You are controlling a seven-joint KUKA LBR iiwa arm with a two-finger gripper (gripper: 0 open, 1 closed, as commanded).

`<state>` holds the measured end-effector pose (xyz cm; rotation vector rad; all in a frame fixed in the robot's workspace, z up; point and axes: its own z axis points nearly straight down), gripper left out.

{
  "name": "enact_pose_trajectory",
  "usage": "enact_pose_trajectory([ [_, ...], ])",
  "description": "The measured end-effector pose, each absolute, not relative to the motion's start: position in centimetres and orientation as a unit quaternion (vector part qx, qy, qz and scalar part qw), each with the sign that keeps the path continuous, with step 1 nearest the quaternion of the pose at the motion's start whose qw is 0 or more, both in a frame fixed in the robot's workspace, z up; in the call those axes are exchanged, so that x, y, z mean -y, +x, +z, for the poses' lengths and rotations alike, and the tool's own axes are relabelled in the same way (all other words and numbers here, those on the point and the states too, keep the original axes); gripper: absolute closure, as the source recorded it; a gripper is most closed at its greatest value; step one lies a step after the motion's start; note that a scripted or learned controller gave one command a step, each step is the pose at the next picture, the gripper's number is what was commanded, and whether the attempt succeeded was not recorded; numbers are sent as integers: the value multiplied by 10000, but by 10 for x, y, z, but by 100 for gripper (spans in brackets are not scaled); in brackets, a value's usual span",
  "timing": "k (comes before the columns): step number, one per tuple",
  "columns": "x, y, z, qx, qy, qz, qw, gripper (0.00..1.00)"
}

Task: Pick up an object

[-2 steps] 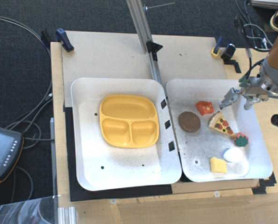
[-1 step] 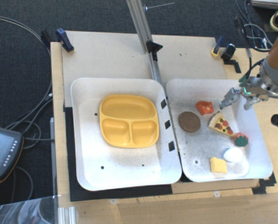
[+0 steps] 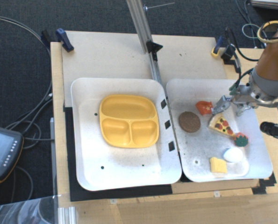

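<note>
The left bin (image 3: 82,171) holds 1 yellow divided tray (image 3: 128,121) with 3 compartments. The right bin (image 3: 195,169) holds 6 items: a brown disc (image 3: 189,122), a red piece (image 3: 204,107), a pizza slice (image 3: 221,125), a yellow block (image 3: 217,164), a white egg (image 3: 232,155) and a small red-green piece (image 3: 240,139). The gripper (image 3: 221,104) sits just beside the red piece, above the pizza slice. Finger state: cannot tell.

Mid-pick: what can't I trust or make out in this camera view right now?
- Gripper: too small and blurred to tell open from shut, or touching anything.
- Arm: cut off by the right edge.
- Red item: too blurred to identify.
- Pizza slice: contact with gripper unclear.
</note>
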<state>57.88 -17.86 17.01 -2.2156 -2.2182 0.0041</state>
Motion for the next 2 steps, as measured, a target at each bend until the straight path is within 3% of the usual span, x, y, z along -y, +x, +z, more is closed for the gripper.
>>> enact_pose_trajectory([
  [1,176,572,108,7071,-7071,18,41,0],
  [2,177,576,98,7076,-7066,-19,-41,0],
])
